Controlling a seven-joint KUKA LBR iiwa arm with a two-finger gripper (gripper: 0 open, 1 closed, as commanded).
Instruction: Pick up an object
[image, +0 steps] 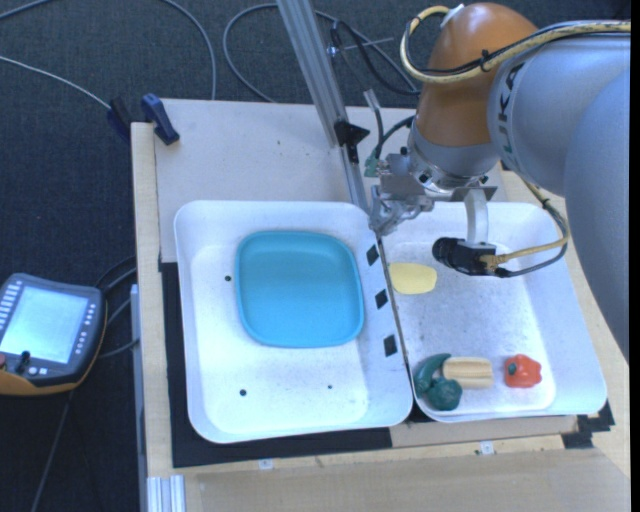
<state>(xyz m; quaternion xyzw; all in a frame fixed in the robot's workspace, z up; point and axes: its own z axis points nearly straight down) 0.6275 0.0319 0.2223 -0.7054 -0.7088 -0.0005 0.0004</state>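
My gripper (388, 212) hangs over the far left corner of the right bin (560, 300), close to the wall between the two bins. A pale yellow object (413, 278) lies on the bin floor just in front of it and slightly to the right, apart from the gripper. Along the near edge of the same bin sit a dark green object (438, 381), a tan block (468, 372) touching it, and a small red vegetable-like piece (521, 371). Nothing is visibly held.
A blue square plate (298, 287) lies in the left bin (200, 330). A black part with a cable (462, 254) hangs off the arm above the right bin. A metal post (325, 90) rises behind the bins. A handheld pendant (45, 330) rests at far left.
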